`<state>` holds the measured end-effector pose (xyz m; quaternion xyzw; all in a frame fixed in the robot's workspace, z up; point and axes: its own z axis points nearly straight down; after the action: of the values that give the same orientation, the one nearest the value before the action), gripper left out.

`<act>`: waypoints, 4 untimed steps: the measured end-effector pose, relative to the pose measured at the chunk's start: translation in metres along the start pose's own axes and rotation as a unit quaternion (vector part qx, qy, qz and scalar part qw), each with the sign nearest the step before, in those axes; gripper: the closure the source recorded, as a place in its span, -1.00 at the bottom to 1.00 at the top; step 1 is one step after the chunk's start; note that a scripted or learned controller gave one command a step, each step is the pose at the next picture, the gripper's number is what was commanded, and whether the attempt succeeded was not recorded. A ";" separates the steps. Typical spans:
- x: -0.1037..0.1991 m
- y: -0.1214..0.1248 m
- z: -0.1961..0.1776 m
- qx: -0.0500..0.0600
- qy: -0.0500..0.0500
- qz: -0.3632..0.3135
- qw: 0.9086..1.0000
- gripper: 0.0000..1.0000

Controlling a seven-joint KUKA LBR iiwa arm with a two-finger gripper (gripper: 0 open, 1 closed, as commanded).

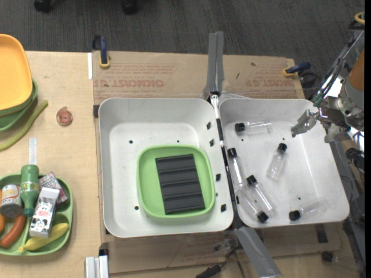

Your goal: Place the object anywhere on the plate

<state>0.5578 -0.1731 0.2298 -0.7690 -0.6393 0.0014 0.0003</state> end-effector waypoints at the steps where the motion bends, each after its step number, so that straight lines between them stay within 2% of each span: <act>1: -0.042 -0.017 -0.045 0.000 0.000 0.013 1.000 -1.00; 2: -0.046 -0.027 -0.074 0.000 0.000 0.047 0.999 -1.00; 3: -0.045 -0.016 -0.143 0.000 0.000 0.057 0.998 -1.00; 4: -0.045 -0.060 -0.207 0.000 0.000 0.106 0.994 -1.00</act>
<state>0.4914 -0.2058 0.4367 -0.8325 -0.5540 0.0017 -0.0003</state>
